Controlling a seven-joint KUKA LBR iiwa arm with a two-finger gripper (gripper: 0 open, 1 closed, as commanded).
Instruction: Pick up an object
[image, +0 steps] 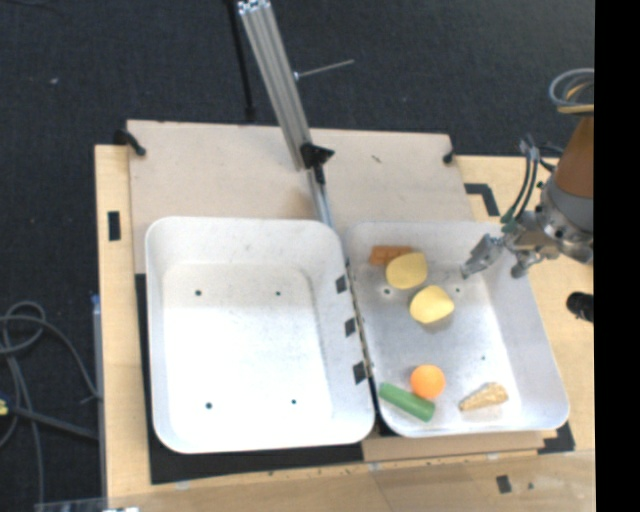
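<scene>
Camera view: gripper (497, 257) over right bin (530, 330) rim, fingers spread, holding nothing; two yellow pieces (418, 288), orange ball (428, 380) nearby.

Even, diffuse overhead light. White bins (250, 340) bright, near washed out, little surface detail. Shadows faint and short, tucked under bin rims. Dark floor (60, 70) grainy. Whole frame soft, low resolution; small objects lack crisp edges.

Orange block (388, 255) half under a yellow piece (407, 271) — arm (572, 190) cut off at right edge
</scene>
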